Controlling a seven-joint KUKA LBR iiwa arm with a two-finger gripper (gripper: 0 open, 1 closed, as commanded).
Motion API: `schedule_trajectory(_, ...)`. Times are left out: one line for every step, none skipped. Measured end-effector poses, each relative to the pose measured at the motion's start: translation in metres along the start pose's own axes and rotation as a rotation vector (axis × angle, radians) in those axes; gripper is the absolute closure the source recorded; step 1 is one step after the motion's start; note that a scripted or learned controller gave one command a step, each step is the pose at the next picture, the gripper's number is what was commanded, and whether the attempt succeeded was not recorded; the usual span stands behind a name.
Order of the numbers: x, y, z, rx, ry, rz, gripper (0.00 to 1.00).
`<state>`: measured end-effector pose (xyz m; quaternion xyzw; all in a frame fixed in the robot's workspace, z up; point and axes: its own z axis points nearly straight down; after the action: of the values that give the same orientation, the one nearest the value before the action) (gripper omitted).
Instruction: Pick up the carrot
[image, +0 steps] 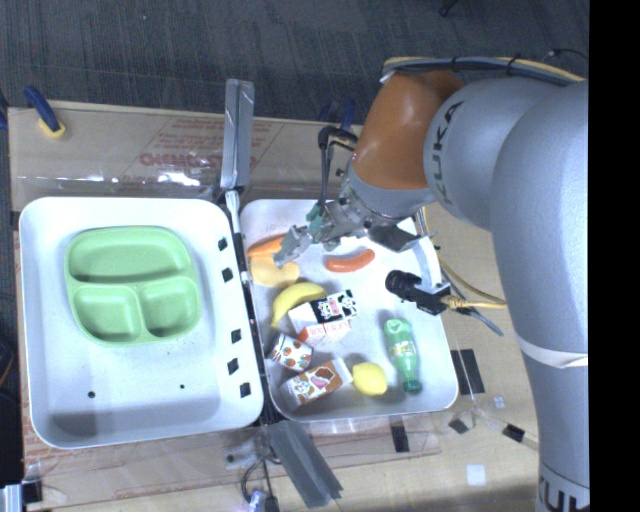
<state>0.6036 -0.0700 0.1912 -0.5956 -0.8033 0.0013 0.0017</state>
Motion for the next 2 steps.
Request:
schedule_trajectory(-0.042,0.040,0.099,-0.004,-0.003,-0.357,0.00)
schedule_trajectory(-0.043,0.041,0.088,-0.005,-0.006,-0.359,1.00)
